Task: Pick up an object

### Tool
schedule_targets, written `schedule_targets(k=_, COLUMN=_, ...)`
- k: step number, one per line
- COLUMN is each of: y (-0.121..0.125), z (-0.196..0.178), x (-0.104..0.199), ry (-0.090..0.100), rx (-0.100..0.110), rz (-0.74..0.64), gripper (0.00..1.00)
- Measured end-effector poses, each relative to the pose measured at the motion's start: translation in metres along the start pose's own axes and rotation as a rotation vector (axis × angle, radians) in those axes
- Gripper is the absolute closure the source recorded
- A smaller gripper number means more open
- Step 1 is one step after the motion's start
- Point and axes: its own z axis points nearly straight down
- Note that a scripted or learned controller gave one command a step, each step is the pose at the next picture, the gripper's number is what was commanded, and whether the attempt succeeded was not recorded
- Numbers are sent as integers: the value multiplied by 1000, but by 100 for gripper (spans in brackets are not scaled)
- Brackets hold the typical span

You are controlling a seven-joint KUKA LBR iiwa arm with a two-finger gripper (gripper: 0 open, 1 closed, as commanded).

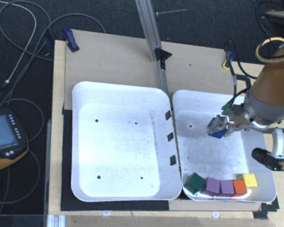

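Blue shows between the fingers of your hand (pixel 217 128): a small blue block (pixel 219 134) appears pinched there, over the middle of the right bin (pixel 192 102). Toward the bin's near rim, well apart from the hand, sit green, purple, orange and yellow blocks (pixel 220 185) in a row.

Even overhead light, soft shadows, perhaps slight blur.
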Motion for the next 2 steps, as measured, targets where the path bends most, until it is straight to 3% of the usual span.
schedule_targets(k=1, y=9, z=0, x=75, ry=3, rx=8, rz=-1, gripper=100)
schedule_targets(k=2, y=-67, z=-1, x=152, ry=4, rx=19, rz=-1, gripper=100)
